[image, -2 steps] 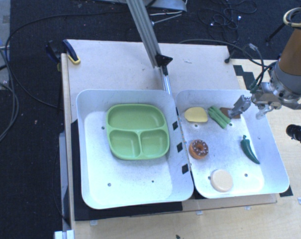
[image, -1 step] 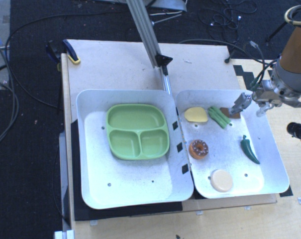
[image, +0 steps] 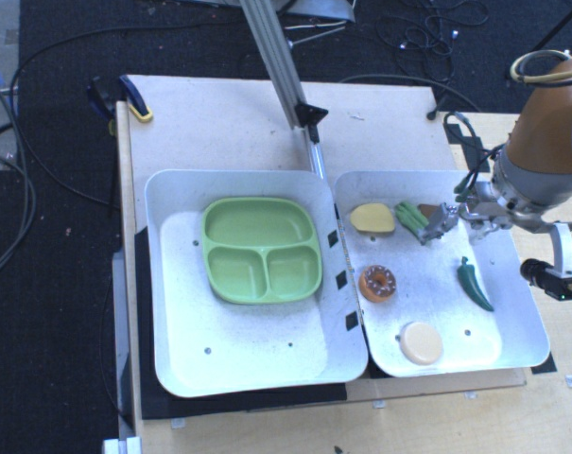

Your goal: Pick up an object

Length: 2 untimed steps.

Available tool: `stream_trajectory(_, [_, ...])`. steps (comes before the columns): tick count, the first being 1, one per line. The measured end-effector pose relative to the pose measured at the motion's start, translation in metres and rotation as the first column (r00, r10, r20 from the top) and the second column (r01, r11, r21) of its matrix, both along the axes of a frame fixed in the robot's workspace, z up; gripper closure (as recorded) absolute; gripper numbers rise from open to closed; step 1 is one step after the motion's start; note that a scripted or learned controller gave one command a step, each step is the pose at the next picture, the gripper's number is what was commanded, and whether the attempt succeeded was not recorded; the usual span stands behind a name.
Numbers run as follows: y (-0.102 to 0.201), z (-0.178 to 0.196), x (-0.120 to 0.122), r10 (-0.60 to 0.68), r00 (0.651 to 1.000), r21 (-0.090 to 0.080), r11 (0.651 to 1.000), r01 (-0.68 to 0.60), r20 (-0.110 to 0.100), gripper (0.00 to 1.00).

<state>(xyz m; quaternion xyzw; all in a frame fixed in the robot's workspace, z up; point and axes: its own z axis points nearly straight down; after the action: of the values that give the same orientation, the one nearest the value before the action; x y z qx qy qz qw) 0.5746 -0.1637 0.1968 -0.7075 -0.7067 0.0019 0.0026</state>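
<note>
The right bin (image: 512,334) holds several small items. A yellow rounded piece (image: 372,218) lies at its back left. Just right of it sits a green ribbed piece (image: 411,218). A chocolate-glazed donut (image: 377,283) lies near the bin's left wall. A dark green pepper (image: 475,285) rests toward the right, and a cream round disc (image: 422,342) sits near the front. My gripper (image: 441,222) is low over the back of this bin, right up against the green ribbed piece's right end. I cannot see whether it has hold of that piece.
The left bin (image: 172,348) carries a green divided plate (image: 262,249). A slanted metal pole (image: 281,55) comes down to the bench behind the bins. The arm's orange band (image: 548,130) hangs over the right bin's back right corner.
</note>
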Motion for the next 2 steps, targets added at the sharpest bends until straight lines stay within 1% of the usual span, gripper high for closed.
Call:
stream_trajectory(1, [-0.004, -0.045, -0.005, 0.0, 1.0, 0.0, 1.0, 0.0, 0.001, 0.0])
stream_trajectory(2, [-0.003, -0.099, -0.007, 0.0, 1.0, 0.0, 1.0, 0.0, 0.001, 0.0])
